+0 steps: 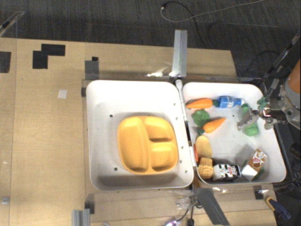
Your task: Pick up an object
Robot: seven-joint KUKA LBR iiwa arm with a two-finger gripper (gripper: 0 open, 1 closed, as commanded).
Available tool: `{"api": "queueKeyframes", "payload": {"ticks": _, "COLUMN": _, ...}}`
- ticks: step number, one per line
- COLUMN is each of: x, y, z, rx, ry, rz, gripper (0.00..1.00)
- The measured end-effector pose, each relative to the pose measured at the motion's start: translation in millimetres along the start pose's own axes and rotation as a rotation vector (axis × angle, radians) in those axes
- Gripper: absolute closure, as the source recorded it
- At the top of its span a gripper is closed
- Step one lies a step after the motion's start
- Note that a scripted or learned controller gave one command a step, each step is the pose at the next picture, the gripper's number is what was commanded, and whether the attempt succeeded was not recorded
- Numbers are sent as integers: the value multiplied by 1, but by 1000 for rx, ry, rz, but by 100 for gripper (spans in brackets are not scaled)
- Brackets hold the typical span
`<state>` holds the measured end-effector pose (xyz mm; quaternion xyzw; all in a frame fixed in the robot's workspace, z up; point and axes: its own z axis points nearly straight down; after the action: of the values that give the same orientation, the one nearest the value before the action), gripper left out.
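Two bins sat side by side: left bin (101, 126) w/ yellow tray (146, 144), right bin (275, 168) w/ toy food incl. two carrots (200, 103), corn (205, 165), and green piece (252, 130) just below gripper (261, 113) at right edge, finger state unclear, nothing visibly held.

Print visible on blue bottle (227, 101), small carton (226, 172) and brown-white carton (257, 161) at 4 o'clock; all too small, illegible.

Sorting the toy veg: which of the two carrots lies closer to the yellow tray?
The upper carrot, beside the blue bottle; the lower carrot lies further right.
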<state>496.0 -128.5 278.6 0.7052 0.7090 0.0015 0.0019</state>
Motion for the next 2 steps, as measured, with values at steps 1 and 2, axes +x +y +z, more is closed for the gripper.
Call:
{"api": "queueKeyframes", "payload": {"ticks": 1, "x": 58, "y": 71, "z": 95, "rx": 2, "ry": 1, "rz": -193, "gripper": 0}}
{"api": "queueKeyframes", "payload": {"ticks": 2, "x": 25, "y": 87, "z": 186, "rx": 0, "ry": 1, "rz": -267, "gripper": 0}}
